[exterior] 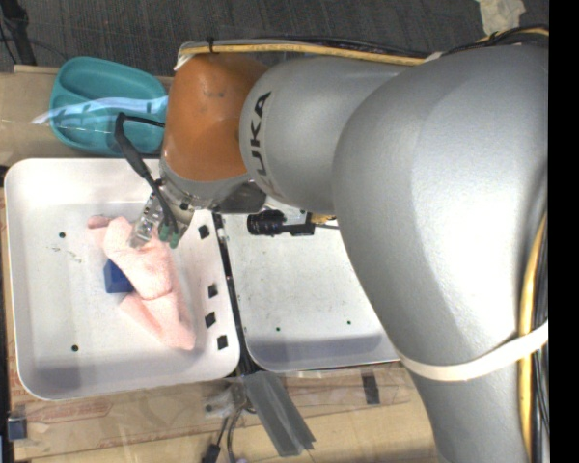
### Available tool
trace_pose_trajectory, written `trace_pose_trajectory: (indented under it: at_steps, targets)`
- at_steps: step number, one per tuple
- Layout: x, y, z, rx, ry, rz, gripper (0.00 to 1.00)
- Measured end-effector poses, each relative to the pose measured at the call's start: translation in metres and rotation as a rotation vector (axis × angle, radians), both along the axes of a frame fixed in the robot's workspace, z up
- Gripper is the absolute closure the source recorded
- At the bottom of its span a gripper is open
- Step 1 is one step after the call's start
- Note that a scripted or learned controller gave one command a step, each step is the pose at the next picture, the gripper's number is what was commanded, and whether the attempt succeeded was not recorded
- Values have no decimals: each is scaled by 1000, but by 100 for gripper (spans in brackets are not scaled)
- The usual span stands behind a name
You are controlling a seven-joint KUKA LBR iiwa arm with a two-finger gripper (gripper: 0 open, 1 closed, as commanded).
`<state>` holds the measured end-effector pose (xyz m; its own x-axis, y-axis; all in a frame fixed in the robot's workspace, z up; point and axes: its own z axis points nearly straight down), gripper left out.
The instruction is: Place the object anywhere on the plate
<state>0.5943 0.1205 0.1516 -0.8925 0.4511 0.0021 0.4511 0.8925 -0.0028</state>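
Observation:
In the left bin (39,287) lies a pale pink, crumpled-looking item (154,292), stretching from the bin's middle towards its front right. A small blue object (116,278) peeks out from under its left edge. My gripper (154,226) hangs over the pink item's upper end, touching it or just above it. The orange band (207,114) and the grey arm (415,191) rise behind it and hide the bin's far right corner. I cannot make out a plate as such.
A teal plastic thing (101,104) lies outside the left bin, at its far edge. The right bin (309,340) is largely covered by the arm. A dark divider with clips (222,287) runs between the bins.

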Motion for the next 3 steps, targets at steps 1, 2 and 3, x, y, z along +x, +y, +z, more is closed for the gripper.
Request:
trace_pose_trajectory:
  at_steps: [1,2,3]
  targets:
    - [-29,81,59,1,-3,23,100]
    - [-46,-5,49,1,-2,150,100]
    - [-30,56,76,1,-2,314,100]
